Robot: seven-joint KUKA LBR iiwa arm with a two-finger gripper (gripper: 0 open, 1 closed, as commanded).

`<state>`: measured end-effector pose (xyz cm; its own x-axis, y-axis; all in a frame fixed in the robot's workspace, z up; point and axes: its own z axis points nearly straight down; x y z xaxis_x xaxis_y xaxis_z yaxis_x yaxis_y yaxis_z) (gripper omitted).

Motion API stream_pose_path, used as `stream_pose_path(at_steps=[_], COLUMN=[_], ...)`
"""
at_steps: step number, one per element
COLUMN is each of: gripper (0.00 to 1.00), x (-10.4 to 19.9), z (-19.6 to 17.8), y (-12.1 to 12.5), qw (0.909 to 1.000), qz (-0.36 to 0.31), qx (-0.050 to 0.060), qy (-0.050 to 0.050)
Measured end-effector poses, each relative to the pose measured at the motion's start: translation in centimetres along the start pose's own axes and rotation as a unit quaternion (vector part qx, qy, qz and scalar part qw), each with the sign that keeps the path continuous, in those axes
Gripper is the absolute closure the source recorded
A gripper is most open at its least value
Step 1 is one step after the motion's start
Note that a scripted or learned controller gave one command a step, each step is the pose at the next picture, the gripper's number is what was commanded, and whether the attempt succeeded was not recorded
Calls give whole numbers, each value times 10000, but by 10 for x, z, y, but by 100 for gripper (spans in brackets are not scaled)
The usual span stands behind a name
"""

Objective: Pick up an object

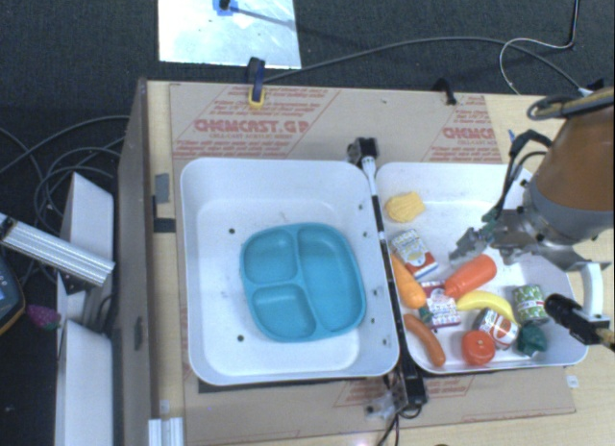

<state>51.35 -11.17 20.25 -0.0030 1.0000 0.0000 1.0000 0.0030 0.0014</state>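
Two white bins seen from above, the arm (577, 170) entering at right of frame.
I see the gripper (478, 239) low over the right bin (452, 180), just above an orange carrot-like piece (471, 275); I cannot tell its grip state. Around it lie a banana (483, 301), a tomato (478, 346) and a yellow piece (405, 207). The left bin (216, 194) holds a blue divided tray (302, 281).
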Motion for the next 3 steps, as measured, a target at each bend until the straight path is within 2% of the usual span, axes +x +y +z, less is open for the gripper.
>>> stream_pose_path(at_steps=[1, 2, 3], gripper=[0, 100, 100], x=[-54, -53, 18], z=[118, 108, 21], y=[10, 11, -23], qw=[10000, 10000, 10000], qz=[10, 7, -4], qx=[-7, -15, -8], qy=[-7, -4, 1])
